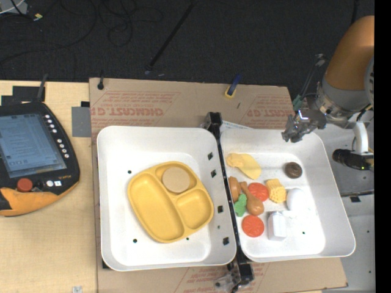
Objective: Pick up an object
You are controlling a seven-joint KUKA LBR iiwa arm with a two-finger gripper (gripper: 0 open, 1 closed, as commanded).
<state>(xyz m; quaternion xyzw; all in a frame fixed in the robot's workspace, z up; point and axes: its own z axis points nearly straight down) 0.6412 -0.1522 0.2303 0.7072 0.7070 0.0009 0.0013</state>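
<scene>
Over the right bin's [337,221] far corner hangs the hand [294,132], grip state unclear, with the toy food pile [259,197] lying well below-left.

Light falls evenly from above, bright on the two shallow white plastic bins [156,140], whose floors come close to washing out. The yellow compartment tray [168,201] casts only a thin, soft shadow. The dark cloth backdrop [183,29] swallows detail (cables barely read against it). The orange-banded grey arm [351,60] is slightly soft. A faint sheen lies on the grey control tablet's screen [30,145]. Overall sharpness is modest, grainy.
</scene>
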